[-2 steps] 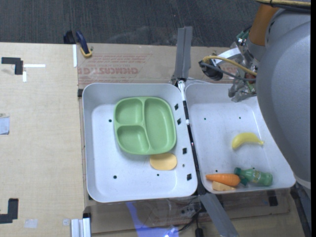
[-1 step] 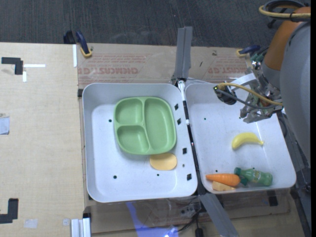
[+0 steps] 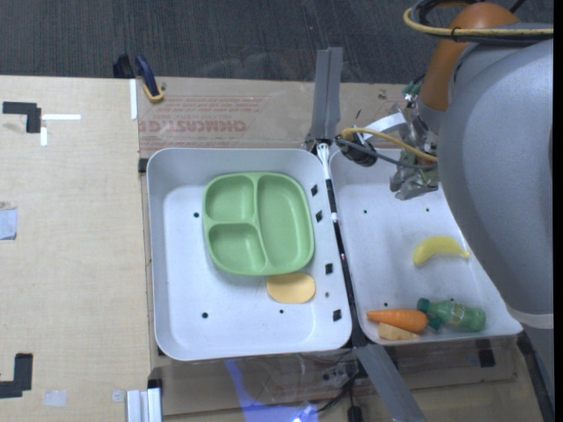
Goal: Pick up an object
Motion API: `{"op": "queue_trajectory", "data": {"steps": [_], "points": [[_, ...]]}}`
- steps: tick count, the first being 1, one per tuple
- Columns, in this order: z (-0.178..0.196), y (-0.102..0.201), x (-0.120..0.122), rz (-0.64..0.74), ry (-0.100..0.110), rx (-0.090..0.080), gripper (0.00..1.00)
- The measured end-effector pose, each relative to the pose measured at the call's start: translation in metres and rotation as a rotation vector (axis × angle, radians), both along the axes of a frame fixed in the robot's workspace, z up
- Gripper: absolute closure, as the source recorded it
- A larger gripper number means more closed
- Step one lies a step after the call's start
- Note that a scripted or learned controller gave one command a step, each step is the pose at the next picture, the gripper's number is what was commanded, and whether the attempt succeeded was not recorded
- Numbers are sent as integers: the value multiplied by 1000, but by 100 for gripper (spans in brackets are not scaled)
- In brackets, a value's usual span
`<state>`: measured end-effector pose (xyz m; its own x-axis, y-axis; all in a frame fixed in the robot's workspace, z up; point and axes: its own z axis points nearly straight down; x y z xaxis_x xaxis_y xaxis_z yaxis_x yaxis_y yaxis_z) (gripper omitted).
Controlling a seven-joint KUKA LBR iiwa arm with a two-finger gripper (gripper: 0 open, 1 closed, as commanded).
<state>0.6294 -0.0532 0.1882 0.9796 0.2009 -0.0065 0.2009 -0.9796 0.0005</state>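
In the right bin [image 3: 378, 236] lie a yellow banana [image 3: 440, 251], an orange carrot [image 3: 398, 319] and a green bottle [image 3: 453, 315], the last two near its front edge. A pale yellow wedge [image 3: 398, 332] sits just under the carrot. My gripper [image 3: 413, 183] hangs over the back of the right bin, well behind the banana, with nothing visible in it. The big grey arm covers the bin's right side.
The left bin [image 3: 176, 262] holds a green divided plate [image 3: 259, 223] and a flat yellow-orange disc [image 3: 291, 288] in front of it. A grey divider post [image 3: 327, 86] rises between the bins at the back. Cardboard and a wooden bench top [image 3: 70, 236] lie around.
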Motion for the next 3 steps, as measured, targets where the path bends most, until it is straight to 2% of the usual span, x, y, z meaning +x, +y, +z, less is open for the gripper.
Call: {"op": "queue_trajectory", "data": {"steps": [1,2,3], "points": [[-61,-42,-27,-1,2,1,100],[-18,-124,-44,4,1,2,100],[47,-169,17,6,-1,2,100]]}}
